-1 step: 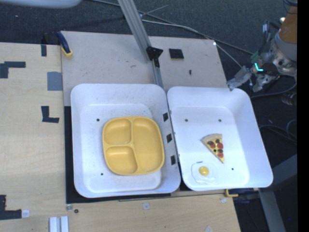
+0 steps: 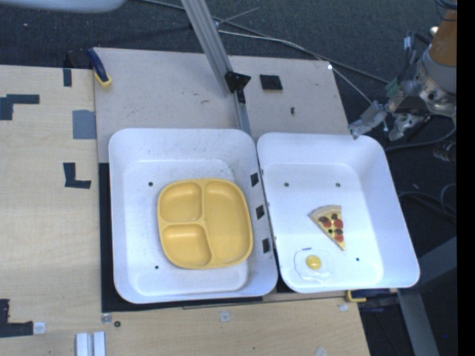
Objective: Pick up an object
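Here, two shallow white bins sit side by side on the counter [image 2: 185, 87], taking up its middle and near part. The left bin [image 2: 130, 221] holds a yellow divided plate [image 2: 204, 223] with three compartments, lying flat on the bin's floor and roughly centred in it. The right bin [image 2: 371, 199] holds two small toy foods: a pizza slice [image 2: 329, 225] with red and dark toppings, lying flat near the bin's middle with its point toward the near right corner, and a fried egg [image 2: 312, 263] with a yellow yolk, lying close to the bin's near wall, just beside the slice but apart from it.

The arm [image 2: 445, 47] comes in at the far right corner of the counter, its orange band at the picture's edge. The claw [image 2: 369, 124] hangs beyond the right bin's far right corner, outside the rim and well apart from both toy foods. Whether the claw stands apart or together cannot be told; it is small and cluttered with cables. Nothing can be seen in its grip.

A slanted metal pole [image 2: 211, 35] crosses the counter's far edge, and a yellow and blue clamp [image 2: 99, 69] grips the far left corner.
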